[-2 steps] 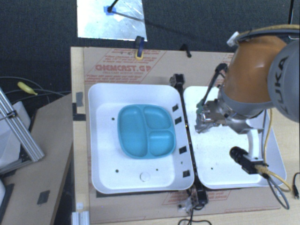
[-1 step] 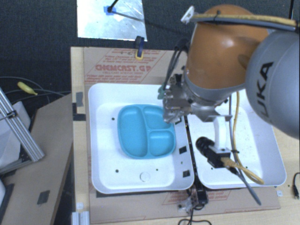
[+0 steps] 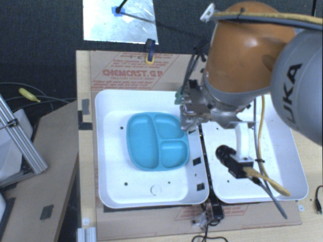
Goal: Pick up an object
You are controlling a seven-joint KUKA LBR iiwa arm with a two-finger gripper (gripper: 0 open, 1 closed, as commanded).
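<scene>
Probably light, stiff, slick plastic: blue tray [image 3: 154,141] lies flat in the left bin [image 3: 108,150], my jaws sit by its far-right corner, can't tell if open or closed, so I'd pinch the raised rim there.

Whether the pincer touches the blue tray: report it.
Cannot tell. In the camera view the pincer overlaps the upper right rim of the blue tray, hiding any contact or gap.
</scene>
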